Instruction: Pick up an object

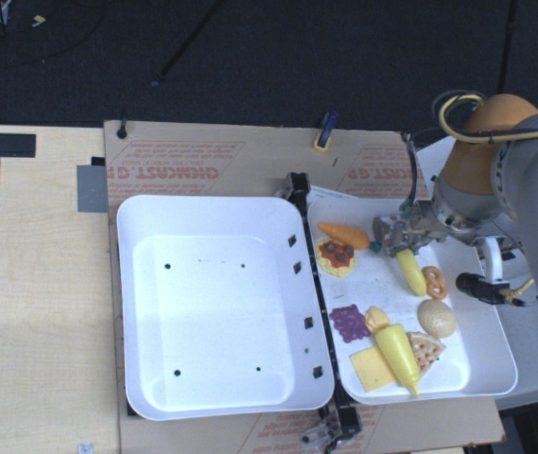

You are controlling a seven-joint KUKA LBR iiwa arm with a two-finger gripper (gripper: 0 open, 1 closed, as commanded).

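In the right bin [495, 367], the gripper [396, 235] is hovering low at the far side. A small yellow banana [411, 270] is lying just near of it, its long axis running far to near. How far the tool is open, I cannot tell.

The arm [505, 173] is grey, with a rounded orange band [495, 121] above the wrist. A pale yellowish cable [458, 112] loops beside the band. The gripper [396, 235] is dull metal grey, a cluster of small blocky parts.
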